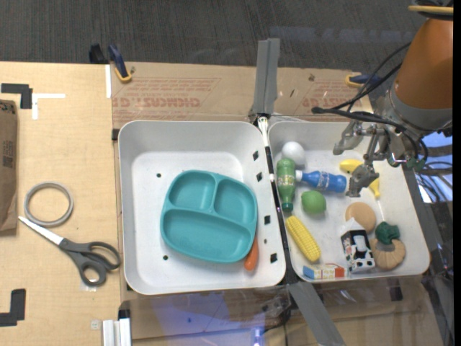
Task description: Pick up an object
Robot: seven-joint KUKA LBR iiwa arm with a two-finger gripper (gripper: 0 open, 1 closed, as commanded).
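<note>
My arm: reaching in from the right, orange band high at the upper right corner, wrist over the right bin [414, 215].
My fingers [362, 177]: hanging over the upper right part of the right bin, tips down beside the blue bottle's right end; whether they are open or closed I cannot tell, the metal blurs into cables. Nothing seen between them.
Blue bottle [323, 182]: lying on its side, mid-bin, white cap end toward the green bottle.
Green bottle [286, 182]: lying along the bin's left wall, its top near the white ball [292, 150].
Yellow piece [351, 166]: just beside my tips, partly hidden by them.
Green ball [313, 203]: just below the blue bottle.
Corn cob [303, 238]: slanting, below the green ball.
Tan rounds: one [361, 215] below my fingers, another [391, 256] at the lower right with a dark green piece [387, 232] on it.
Black-and-white box [358, 249]: between the corn and the lower tan round.
Left bin [137, 193]: holds a teal divided plate [209, 216]; an orange carrot [251, 256] lies at the plate's lower right edge.
Bench [57, 157]: scissors [75, 249] and a tape ring [48, 203] left of the bins, well apart from me.
</note>
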